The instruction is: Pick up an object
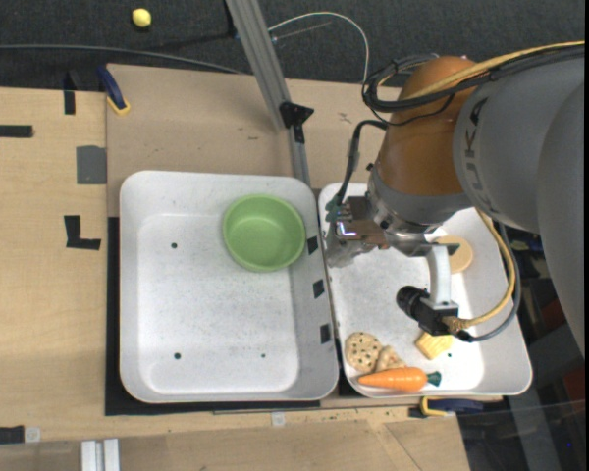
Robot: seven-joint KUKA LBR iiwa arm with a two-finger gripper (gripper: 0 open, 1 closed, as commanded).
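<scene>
Wooden bench (39, 292), dark floor (59, 8) beyond. 2 white bins: left bin (157, 292) holds a bowl (263, 232); right bin (501, 361) a carrot (398, 380) and cookie (361, 349). The gripper (346, 235) is over its left edge, grip state unreadable.

A small yellow ball (141, 17) lies beyond the bench (39, 292).

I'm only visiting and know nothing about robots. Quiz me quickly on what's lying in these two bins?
1. True or false: the green bowl sits in the left-hand bin of the picture.
2. Which thing in the right-hand bin lies lowest in the picture? A) carrot B) cookies C) yellow wedge
3. Fill in: the arm reaches in from the picture's ____ side.

Key: 1 true; 2 A; 3 right.
</scene>
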